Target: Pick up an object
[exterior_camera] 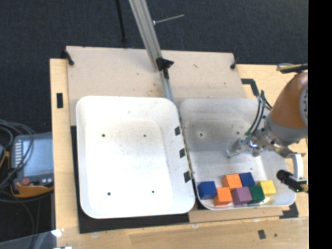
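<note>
Seven small blocks sit bunched at the six o'clock edge of the right bin point(207, 115): a blue block point(207, 189) at the nine o'clock end of the bunch, two orange ones point(233, 180) point(223, 194), a second blue block point(247, 179), a purple block point(241, 194), a green block point(257, 193) and a yellow block point(267, 187) at the three o'clock end. Most of them touch a neighbour. The left bin point(129, 154) lies just beside, on the same bench point(150, 71).

The end effector point(239, 148) hangs over the middle of the right bin, toward twelve o'clock from the blocks and apart from them. Nothing shows in its grip; whether it stands open or closed I cannot tell from this angle.

By their look the blocks are likely light, stiff and smooth-sided, so a firm squeeze on two opposite flat faces should hold. The first blue block looks the easiest pick, since it stands slightly clear of the rest. The packed ones leave little room beside them, and a push could nudge a neighbour.
</note>
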